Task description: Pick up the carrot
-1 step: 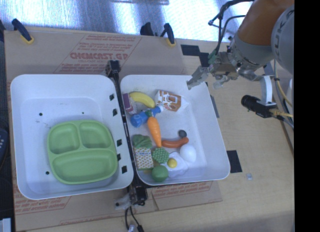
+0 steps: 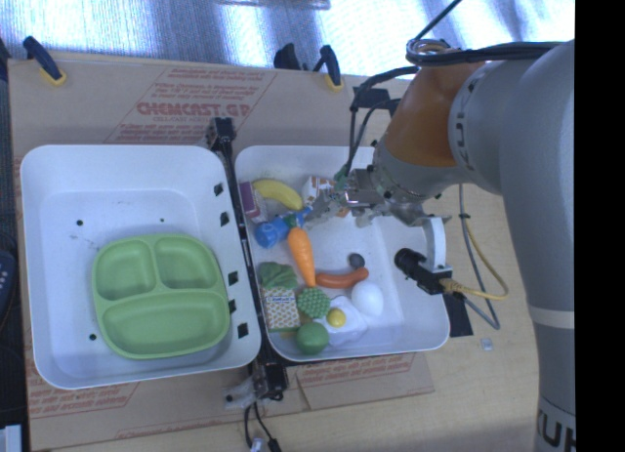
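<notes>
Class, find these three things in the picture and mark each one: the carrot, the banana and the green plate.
carrot (image 2: 303,254): camera view, middle of its orange body.
banana (image 2: 277,192): camera view, middle of its yellow curve.
green plate (image 2: 161,295): camera view, the ridge between its compartments.

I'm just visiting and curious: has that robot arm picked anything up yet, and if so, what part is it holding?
It cannot be told. The end effector sits over the right bin, above the carrot, which lies among the other toy foods, apparently not lifted.

My gripper (image 2: 327,201) hangs over rt bin (image 2: 430,328), just above carrot (image 2: 302,255); banana (image 2: 276,192) beside it. Green tray (image 2: 156,294) in left bin.
</notes>
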Motion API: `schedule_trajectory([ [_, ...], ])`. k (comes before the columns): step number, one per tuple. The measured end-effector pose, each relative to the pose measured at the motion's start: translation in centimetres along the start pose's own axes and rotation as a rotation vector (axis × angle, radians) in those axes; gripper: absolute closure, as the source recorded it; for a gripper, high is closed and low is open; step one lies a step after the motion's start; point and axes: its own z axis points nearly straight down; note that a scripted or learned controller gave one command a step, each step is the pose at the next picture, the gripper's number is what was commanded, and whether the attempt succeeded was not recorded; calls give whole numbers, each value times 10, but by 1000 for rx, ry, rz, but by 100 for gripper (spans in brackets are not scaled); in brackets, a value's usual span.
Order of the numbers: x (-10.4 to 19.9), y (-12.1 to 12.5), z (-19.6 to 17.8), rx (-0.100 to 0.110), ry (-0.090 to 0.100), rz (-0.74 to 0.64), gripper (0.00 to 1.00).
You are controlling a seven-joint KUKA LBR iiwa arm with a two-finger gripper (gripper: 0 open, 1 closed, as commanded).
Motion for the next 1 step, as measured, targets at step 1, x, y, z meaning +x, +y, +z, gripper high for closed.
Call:
schedule_trajectory([
  [1,28,-21,84,0,0,128,0],
])
